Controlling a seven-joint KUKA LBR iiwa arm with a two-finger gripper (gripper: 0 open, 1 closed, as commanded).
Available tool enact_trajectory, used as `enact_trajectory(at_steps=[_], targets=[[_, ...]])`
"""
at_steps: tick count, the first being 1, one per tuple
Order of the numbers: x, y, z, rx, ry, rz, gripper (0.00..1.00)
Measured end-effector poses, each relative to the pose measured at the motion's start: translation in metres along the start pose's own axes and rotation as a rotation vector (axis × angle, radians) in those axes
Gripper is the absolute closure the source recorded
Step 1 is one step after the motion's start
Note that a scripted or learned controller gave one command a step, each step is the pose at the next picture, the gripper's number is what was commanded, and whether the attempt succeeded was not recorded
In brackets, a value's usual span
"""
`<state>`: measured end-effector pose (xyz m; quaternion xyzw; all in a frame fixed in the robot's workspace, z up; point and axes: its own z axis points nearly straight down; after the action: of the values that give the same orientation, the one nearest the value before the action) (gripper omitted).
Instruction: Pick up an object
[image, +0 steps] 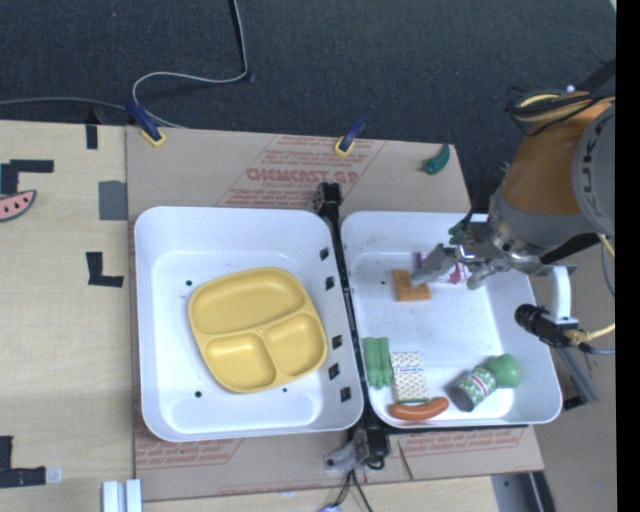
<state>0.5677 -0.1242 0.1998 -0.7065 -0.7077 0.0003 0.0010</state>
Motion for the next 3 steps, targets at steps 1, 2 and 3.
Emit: enact_trajectory(at_steps=[1,2,3], targets=[[0.0115,0.0481,0.1134,-0.007,-0.002,-0.001,0.0],[0.011,0.0477,0.1042,-0.006,-0.002,0.0,1.0],[0.011,0.0477,0.1043,-0.006,-0.002,0.001,0.0]])
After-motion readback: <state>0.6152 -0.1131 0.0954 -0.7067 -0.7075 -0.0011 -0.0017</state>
